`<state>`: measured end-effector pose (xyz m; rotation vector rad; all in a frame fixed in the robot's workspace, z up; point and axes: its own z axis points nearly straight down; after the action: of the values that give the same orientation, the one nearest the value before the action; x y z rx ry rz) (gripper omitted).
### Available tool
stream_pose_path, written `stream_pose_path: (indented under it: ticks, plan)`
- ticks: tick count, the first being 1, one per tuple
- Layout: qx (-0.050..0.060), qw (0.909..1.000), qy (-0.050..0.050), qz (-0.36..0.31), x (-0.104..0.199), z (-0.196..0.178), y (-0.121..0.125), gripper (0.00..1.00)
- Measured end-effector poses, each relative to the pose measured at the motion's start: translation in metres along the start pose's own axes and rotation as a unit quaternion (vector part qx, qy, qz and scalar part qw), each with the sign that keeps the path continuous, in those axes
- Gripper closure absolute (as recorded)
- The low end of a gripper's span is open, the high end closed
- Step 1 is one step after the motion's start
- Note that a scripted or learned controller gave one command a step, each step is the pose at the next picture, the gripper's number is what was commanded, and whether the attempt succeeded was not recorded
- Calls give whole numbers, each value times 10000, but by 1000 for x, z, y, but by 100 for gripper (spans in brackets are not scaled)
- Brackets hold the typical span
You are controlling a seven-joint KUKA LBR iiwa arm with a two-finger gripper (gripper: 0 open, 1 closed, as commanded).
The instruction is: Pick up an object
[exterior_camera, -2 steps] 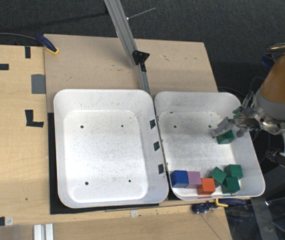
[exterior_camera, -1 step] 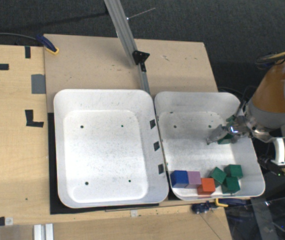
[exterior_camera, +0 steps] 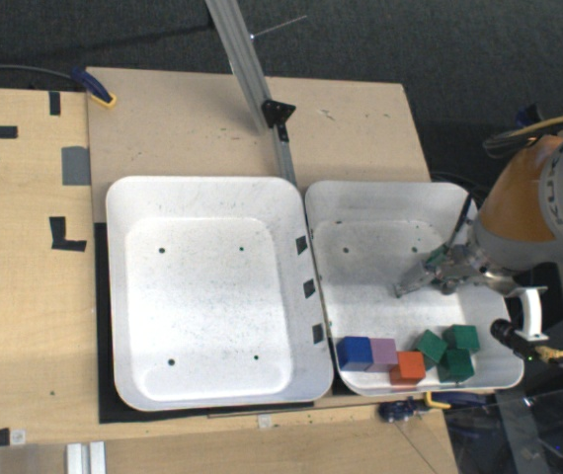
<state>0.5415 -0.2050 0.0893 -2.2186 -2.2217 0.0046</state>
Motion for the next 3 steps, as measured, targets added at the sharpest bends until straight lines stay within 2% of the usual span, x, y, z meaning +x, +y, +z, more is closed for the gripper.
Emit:
stream_pose_path:
  ticks: [1,3]
  plan:
    - [-3,10000,7,-4,1,-12,1,100]
    - [-42,10000,-6,-3,-1,-128,6,100]
